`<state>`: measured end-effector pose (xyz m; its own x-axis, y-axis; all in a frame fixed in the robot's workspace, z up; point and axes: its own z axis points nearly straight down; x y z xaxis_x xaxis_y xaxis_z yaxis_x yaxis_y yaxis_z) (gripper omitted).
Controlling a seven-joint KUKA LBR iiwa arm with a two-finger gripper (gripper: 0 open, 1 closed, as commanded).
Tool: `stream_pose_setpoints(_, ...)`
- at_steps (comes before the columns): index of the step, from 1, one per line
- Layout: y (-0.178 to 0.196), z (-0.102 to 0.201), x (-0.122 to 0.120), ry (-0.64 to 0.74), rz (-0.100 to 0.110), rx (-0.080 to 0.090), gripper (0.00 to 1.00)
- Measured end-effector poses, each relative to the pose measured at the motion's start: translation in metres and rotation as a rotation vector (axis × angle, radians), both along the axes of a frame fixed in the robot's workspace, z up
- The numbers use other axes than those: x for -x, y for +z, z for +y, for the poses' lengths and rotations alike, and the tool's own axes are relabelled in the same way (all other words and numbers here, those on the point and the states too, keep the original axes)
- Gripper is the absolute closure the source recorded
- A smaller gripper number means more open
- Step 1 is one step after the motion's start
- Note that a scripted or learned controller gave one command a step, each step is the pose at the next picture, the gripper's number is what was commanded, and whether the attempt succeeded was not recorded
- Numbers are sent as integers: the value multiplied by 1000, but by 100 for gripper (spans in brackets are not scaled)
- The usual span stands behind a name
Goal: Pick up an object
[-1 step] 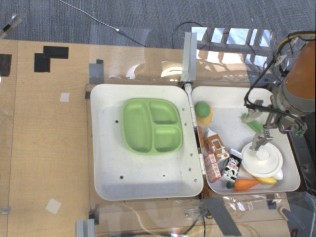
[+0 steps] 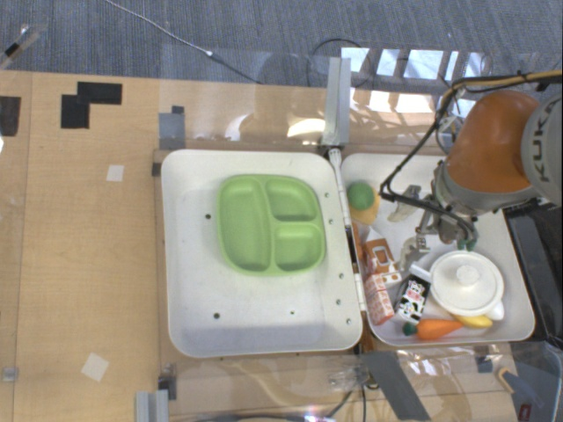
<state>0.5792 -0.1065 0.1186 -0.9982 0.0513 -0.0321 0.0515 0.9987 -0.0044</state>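
**Arm Positioned Over Right Bin, Nothing Gripped**

Currently the arm point(image 2: 506, 143), grey with its orange band uppermost, reaches in from the right and hangs over the right bin point(image 2: 523, 319). The gripper point(image 2: 431, 244) points down into the middle of this bin. Its fingers appear slightly spread, and no object is seen between them.

Contents of the right bin:
- A green ball point(image 2: 360, 194) lies near the upper left corner, beside the dividing wall.
- An orange-and-white carton point(image 2: 378, 284) lies along the left side.
- A small black-and-white carton point(image 2: 412, 298) lies just beside it, below the gripper.
- A white lidded pot point(image 2: 466, 281) sits at the lower right, just beside the gripper.
- A toy carrot point(image 2: 437, 329) lies at the near edge, below the pot.
- A yellow piece point(image 2: 476, 321), possibly a banana, touches the pot's lower rim.

The left bin point(image 2: 189, 323) holds a green divided plate point(image 2: 270, 224), resting flat near its centre, well apart from the gripper.
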Motion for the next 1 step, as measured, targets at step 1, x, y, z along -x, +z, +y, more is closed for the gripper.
stream_pose_setpoints(1, -27, 10, -63, -80, 12, 6, 0)
